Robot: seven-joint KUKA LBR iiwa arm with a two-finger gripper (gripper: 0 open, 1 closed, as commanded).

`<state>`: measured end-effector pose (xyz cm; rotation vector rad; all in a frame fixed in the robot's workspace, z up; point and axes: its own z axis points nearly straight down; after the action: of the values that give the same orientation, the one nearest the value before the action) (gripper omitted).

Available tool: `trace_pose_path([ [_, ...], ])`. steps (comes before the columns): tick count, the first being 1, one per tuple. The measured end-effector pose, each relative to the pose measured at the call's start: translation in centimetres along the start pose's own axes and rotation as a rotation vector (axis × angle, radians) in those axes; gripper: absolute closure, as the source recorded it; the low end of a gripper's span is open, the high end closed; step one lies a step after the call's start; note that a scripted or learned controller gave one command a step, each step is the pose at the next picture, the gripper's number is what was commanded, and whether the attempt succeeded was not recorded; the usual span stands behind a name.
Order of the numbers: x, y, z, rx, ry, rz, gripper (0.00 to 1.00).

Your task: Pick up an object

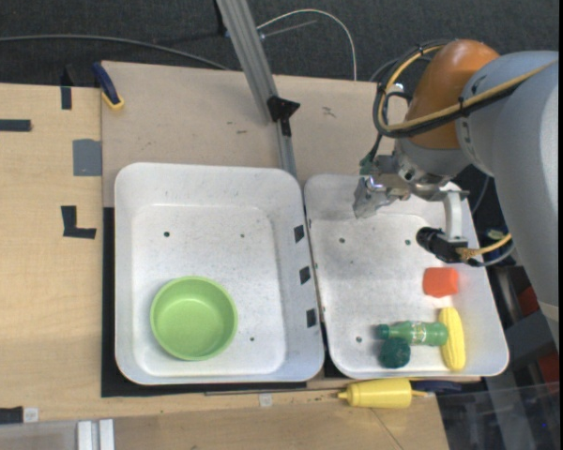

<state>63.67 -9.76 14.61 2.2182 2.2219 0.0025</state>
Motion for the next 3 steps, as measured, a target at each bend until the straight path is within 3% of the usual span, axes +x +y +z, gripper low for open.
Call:
trace_pose_path([
  [2, 0.5, -0.1, -9.8, -0.003, -0.001, 0.000, 1.00],
  [3, 6.6, -0.8, -10.2, 0.004, 0.002, -0.006, 1.00],
])
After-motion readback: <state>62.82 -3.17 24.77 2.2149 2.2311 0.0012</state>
